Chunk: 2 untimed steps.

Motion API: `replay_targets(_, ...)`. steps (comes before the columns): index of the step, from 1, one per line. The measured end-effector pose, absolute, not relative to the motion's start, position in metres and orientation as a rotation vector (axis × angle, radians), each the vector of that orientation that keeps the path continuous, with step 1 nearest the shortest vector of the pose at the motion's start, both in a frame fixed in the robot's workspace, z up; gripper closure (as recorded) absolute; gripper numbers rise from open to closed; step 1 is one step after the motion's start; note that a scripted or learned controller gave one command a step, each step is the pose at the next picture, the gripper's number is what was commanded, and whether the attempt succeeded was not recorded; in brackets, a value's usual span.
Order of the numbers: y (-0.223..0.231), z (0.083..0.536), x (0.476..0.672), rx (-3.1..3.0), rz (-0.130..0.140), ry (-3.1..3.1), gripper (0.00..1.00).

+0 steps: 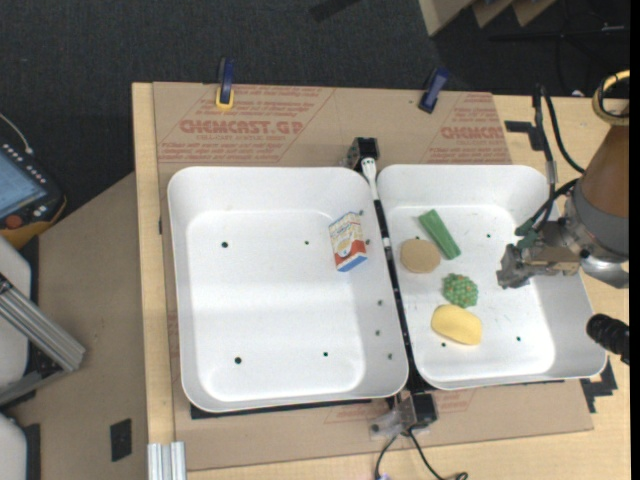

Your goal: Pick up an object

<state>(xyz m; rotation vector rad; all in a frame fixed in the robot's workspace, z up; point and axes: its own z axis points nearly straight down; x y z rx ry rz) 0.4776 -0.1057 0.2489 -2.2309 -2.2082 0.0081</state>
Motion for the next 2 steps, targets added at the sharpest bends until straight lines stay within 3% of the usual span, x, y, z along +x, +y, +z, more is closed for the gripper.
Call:
replay_targets(1,-0.088,0.185,0.478,-2.217,0.007,-2.216,1.00)
replay_targets(2,-0.063,0.225,0.530,-2.220,-0.008,-2.231,1.00)
